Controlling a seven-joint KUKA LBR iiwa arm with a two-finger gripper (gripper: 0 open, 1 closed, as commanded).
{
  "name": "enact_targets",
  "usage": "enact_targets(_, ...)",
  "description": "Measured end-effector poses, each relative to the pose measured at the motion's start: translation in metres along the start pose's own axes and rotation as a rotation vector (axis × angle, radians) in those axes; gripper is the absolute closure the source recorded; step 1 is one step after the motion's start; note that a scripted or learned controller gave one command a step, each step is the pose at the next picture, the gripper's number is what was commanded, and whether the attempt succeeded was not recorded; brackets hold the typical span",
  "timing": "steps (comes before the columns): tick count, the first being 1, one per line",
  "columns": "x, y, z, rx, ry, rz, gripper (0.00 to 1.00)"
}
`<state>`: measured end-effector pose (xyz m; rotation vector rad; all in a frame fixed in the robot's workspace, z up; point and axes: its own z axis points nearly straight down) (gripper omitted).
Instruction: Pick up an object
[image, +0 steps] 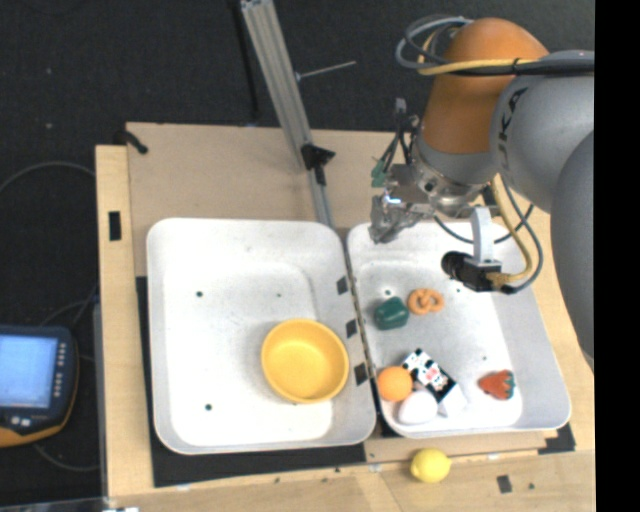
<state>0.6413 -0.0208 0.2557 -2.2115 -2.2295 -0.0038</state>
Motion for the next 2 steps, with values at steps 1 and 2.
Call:
enact_targets(1,0.051,-0.01,0.015,0.002,-0.002,0.002,1.0)
enact_targets(2,0.101,-0.015,0.005,-0.001,0.0,0.0,1.0)
